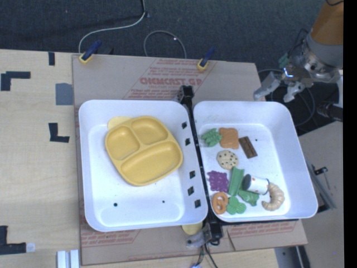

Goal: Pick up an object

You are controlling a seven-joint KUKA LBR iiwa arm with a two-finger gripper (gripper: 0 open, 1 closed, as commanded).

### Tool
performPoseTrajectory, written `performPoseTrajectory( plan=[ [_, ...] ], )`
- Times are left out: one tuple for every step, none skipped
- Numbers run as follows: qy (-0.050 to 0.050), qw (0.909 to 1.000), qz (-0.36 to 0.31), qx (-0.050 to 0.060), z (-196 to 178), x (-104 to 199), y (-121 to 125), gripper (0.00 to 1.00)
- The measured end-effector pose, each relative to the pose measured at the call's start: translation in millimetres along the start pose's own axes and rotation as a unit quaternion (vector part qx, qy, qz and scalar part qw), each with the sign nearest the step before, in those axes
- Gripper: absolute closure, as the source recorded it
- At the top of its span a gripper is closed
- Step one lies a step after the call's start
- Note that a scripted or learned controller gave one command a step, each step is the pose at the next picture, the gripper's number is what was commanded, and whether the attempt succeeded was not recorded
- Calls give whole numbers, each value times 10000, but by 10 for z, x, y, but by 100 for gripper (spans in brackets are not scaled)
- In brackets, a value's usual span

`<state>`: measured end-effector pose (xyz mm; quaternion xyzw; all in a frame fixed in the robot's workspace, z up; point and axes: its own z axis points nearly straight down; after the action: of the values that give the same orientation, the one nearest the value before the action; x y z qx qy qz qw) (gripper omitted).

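Counter (33, 149): pale wood, cardboard sheet, two white bins. Left bin (95, 205): yellow divided plate (144, 149), rigid, bulky. Right bin (290, 149): toy foods, likely light hard plastic, crowded. Chocolate bar (248, 147) lies freest; grip its narrow sides. End effector (277, 91): fingers apart, hovering beyond bin's far corner.

Dark carpet (223, 15) behind w/ white cable (111, 28); light wood bench (33, 166), cardboard sheet (162, 80) clamped on top.
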<state>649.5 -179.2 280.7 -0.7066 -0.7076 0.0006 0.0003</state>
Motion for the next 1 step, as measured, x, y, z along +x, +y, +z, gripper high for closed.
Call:
performPoseTrajectory(
  plan=[
    [16,10000,-26,35,927,663,184,0]
  ],
)
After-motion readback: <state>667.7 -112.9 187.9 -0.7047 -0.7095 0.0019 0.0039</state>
